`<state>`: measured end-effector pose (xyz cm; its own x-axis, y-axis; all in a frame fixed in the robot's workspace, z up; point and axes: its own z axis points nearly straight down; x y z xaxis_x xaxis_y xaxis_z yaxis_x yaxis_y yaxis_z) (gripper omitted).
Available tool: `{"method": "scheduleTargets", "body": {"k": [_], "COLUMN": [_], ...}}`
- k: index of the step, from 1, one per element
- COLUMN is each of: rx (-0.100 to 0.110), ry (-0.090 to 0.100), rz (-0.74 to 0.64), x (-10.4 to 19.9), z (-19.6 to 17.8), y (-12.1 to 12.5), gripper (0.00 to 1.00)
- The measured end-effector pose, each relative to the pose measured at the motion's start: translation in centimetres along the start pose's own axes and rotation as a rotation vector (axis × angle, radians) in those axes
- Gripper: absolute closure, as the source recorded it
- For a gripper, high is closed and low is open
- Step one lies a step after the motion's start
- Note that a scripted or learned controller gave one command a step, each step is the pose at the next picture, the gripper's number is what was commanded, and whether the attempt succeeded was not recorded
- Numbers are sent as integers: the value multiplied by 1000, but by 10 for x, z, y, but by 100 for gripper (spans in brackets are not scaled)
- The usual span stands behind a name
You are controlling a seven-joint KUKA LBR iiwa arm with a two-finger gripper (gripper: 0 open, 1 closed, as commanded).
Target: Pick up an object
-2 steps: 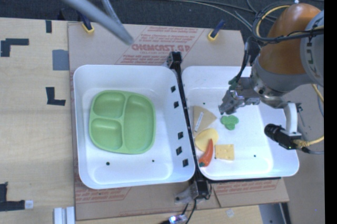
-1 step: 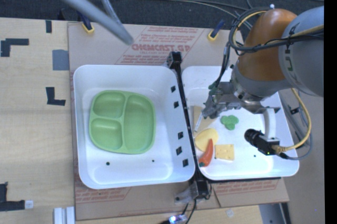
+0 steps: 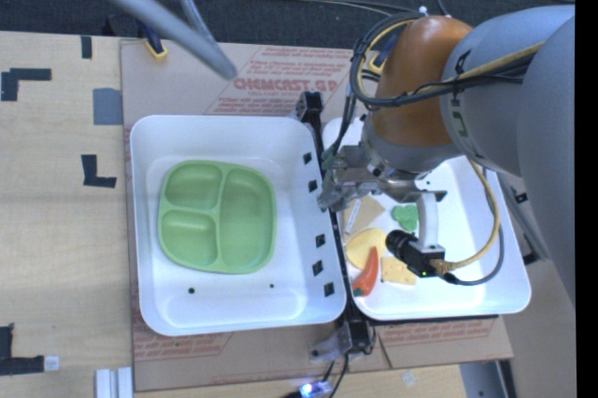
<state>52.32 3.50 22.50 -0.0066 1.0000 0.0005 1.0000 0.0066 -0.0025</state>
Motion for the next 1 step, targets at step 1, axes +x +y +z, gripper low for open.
{"method": "scheduleTargets", "body": {"k": [1], "rx": [-1], "ry": [0], "rz": [0], "x": [51], "z": [-7], "y": [-9], "gripper": [100]}}
